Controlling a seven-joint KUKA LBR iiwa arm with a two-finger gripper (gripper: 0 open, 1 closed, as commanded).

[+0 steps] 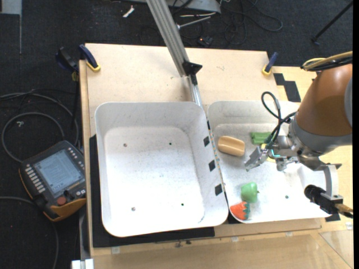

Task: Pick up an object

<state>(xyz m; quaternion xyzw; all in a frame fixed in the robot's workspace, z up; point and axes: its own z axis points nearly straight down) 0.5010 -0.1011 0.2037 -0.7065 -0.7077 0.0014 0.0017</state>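
Your jaws (255,158) hang in the right bin (291,213); you cannot tell whether they stand apart or together. The tan block (231,145) lies just beside them at ten o'clock, its long axis running three to nine. The green piece (249,191) sits at six.

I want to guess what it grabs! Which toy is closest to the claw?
The tan block, just left of the gripper. The green toy and red toy lie farther.
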